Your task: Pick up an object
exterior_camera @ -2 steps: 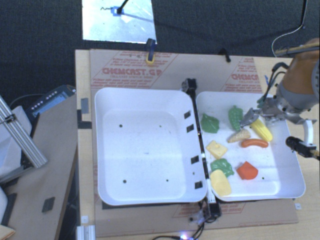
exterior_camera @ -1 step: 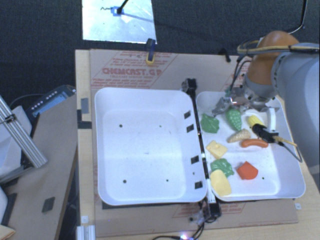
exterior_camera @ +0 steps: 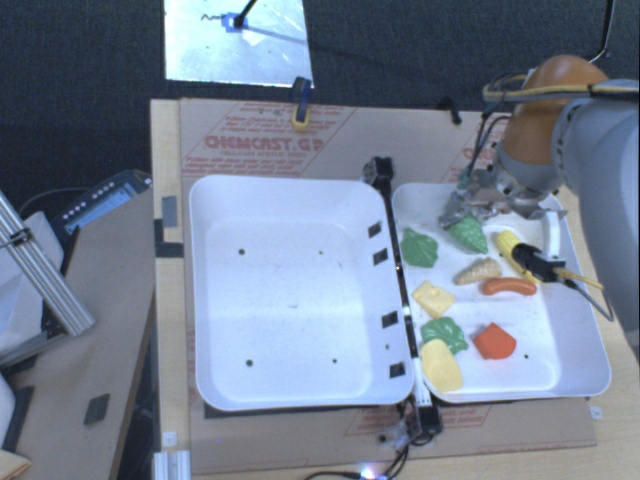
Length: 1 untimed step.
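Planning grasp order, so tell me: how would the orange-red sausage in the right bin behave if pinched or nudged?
The sausage looks smooth and glossy, so it may slip between fingers. Its rounded, elongated shape suggests it could roll sideways when nudged. It looks like a small toy, probably light and stiff.

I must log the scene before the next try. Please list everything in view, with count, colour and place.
bins: 2, white, side by side on the bench
leafy toys: 3, green, right bin: two at the back, one at the front
wedge: 1, yellow, right bin middle
oval piece: 1, yellow, right bin front
block: 1, orange-red, right bin front
sausage: 1, orange, right bin right side
lumpy piece: 1, tan, right bin middle
clamp: 1, yellow, bench back edge
arm: 1, grey with an orange band, from the right
end effector: 1, over the right bin's back
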{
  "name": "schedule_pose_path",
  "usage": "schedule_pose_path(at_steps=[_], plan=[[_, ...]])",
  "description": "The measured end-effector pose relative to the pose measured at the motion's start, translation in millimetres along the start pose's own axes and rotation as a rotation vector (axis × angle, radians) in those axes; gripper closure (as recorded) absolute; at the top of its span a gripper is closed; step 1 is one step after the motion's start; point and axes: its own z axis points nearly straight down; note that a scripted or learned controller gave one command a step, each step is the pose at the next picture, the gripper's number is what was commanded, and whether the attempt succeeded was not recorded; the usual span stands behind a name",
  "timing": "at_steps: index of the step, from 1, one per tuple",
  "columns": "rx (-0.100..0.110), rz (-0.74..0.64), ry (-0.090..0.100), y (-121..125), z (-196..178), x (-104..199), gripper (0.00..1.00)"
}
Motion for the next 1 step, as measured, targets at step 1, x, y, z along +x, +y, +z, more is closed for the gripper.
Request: schedule_pose_path(at_steps=[1], plan=[[0.003,0.006,-0.001,-1.3,1.3,-16.9,1.00]])
